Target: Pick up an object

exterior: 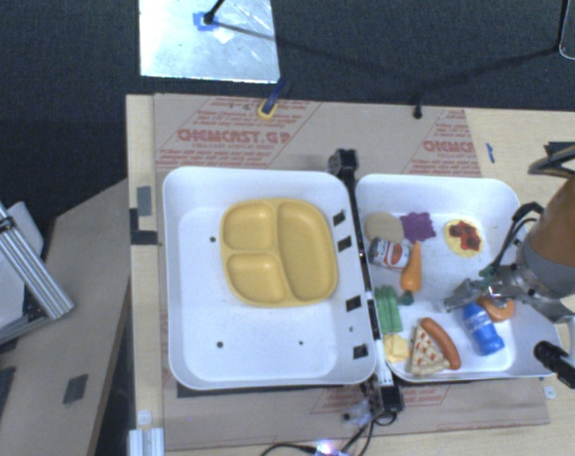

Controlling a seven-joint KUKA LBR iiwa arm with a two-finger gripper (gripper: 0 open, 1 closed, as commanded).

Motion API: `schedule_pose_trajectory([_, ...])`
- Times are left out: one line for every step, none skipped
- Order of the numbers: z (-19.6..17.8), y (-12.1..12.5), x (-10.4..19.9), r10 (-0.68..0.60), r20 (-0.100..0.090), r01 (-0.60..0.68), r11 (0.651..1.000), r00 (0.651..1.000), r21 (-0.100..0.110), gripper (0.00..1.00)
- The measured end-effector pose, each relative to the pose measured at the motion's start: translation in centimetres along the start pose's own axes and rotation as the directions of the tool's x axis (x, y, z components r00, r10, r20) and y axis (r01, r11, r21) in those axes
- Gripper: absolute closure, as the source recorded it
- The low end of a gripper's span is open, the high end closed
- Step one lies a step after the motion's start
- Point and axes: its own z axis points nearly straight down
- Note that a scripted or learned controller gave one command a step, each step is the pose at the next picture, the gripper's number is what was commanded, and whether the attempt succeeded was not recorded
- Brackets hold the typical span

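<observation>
The right bin (501, 196) holds several toy foods: a tan bun (382, 224), a purple piece (418, 224), a yellow disc with red topping (463, 237), a small can (390, 253), a carrot (412, 270), a green piece (389, 308), a pizza slice (422, 351), a hot dog (440, 342) and a blue bottle (483, 330). My gripper (479, 295) hangs low at the right side of this bin, just above the blue bottle. Beside the gripper lies a small orange item (501, 309), partly hidden by it.
The left bin (187, 283) holds a yellow divided plate (277, 252). A black divider with clips (358, 264) runs between the bins. The arm's orange band (565, 231) sits over the right bin's right rim. A cardboard sheet (230, 131) lies beneath both bins.
</observation>
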Motion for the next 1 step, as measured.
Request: schedule_pose_trajectory([-1.25, 0.28, -0.63, 0.003, 0.018, -0.003, 1.000, 1.000, -0.018, 1.00])
